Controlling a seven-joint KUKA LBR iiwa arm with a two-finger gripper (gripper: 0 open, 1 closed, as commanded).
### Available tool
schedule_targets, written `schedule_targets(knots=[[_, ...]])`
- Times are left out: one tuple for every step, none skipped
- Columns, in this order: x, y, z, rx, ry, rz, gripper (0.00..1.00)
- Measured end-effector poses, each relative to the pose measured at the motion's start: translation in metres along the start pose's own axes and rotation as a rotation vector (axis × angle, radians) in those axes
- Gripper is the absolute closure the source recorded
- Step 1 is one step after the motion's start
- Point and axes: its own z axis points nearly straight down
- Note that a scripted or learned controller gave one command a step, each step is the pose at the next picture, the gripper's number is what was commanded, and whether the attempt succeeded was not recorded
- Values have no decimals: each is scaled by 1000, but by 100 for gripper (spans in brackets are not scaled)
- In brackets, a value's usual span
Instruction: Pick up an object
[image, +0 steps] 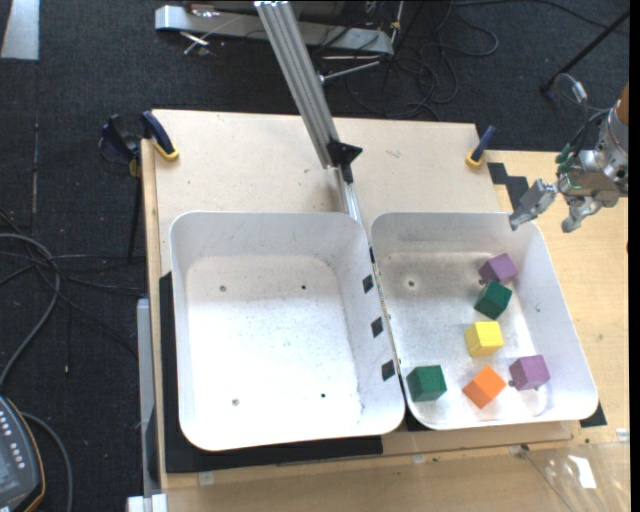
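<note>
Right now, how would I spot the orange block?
Look in the right-hand white bin, along its near edge. The orange block sits between a green cube and a purple cube, below the yellow one; it is the sole orange piece.

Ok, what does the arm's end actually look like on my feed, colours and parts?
The gripper is pale grey metal with two stubby fingers, mounted under a silvery, ribbed wrist section. A small green patch sits on that wrist, and a sliver of orange band shows above it at the frame edge.
</note>
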Motion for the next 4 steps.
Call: schedule_targets(knots=[[-10, -8, 145, 8, 2, 4, 0], [43, -60, 197, 0, 1, 2, 0], [61, -113, 195, 0, 1, 4, 0], [60, -111, 186, -3, 1, 4, 100]])
